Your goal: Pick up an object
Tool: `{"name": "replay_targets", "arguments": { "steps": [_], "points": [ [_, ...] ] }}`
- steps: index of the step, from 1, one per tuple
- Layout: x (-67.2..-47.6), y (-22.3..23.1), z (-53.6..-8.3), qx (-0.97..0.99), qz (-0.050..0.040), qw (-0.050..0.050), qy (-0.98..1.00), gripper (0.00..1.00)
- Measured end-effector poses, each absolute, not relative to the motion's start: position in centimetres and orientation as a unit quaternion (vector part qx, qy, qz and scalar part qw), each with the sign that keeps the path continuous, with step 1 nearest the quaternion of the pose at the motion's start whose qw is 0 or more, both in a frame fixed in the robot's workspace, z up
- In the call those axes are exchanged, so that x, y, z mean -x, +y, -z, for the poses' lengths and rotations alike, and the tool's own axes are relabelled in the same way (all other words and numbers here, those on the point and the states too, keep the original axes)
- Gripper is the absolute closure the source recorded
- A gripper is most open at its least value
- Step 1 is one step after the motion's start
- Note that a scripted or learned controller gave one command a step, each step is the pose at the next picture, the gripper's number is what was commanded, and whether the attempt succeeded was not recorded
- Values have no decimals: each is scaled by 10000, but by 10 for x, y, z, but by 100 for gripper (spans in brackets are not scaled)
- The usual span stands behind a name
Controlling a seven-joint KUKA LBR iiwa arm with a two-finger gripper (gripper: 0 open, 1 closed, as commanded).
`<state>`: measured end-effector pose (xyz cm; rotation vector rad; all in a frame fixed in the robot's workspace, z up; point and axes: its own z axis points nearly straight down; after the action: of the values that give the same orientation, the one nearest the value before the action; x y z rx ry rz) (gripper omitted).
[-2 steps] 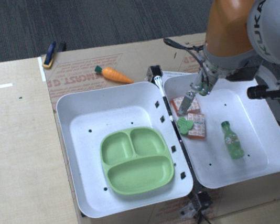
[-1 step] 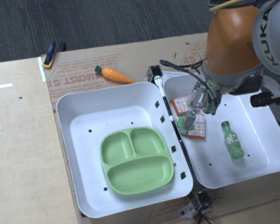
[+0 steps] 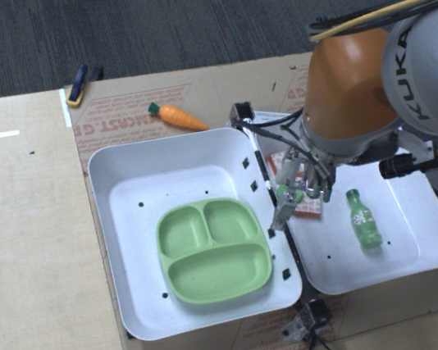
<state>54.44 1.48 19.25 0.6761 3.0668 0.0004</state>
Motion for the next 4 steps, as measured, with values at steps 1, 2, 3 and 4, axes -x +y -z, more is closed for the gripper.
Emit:
{"name": "replay_targets", "arguments": {
  "steps": [1,2,3,4],
  "points": [
    [-509,-12,-193,-235,-2,10,9997,0],
    [-500,-14,-192,-82,-2,12,10000,0],
    [-520,-4,-192,258,-2,20,9997,0],
    [-494,-22,-193,1512,0,15,9885,0]
  ]
}}
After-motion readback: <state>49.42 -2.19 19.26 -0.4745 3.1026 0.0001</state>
